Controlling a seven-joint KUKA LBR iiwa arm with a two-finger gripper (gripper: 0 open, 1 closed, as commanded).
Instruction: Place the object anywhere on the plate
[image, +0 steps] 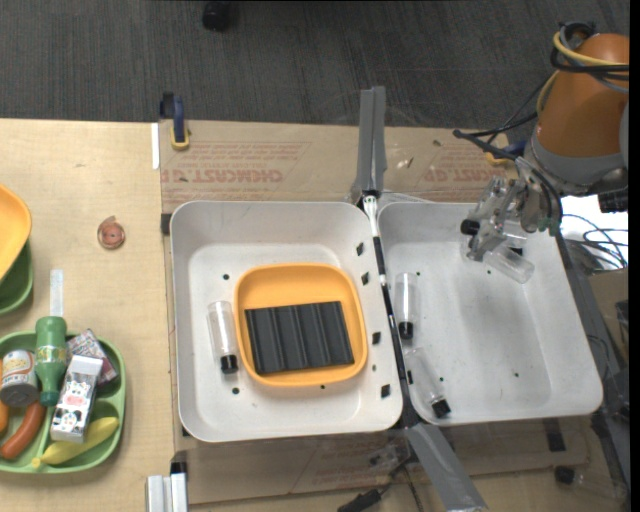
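An orange plate (300, 277) lies in the middle of the left bin (195, 400). A dark grey ridged block (300, 336) rests flat on the plate. Left of the plate, a clear tube with a black cap (222, 340) lies on the bin floor. In the right bin (520, 390), a second clear tube (404, 305) lies along the left wall and a third (430, 392) sits near the front left corner. My gripper (495, 238) hangs over the back right part of the right bin, far from the plate. A pale translucent piece (516, 264) lies just beneath it.
On the wooden bench to the left stand a green plate with toy food and bottles (60, 405), a yellow bowl (10, 235) at the edge, and a small pink disc (112, 234). A blue clamp (177, 122) stands behind the left bin. A metal divider (372, 150) separates the bins.
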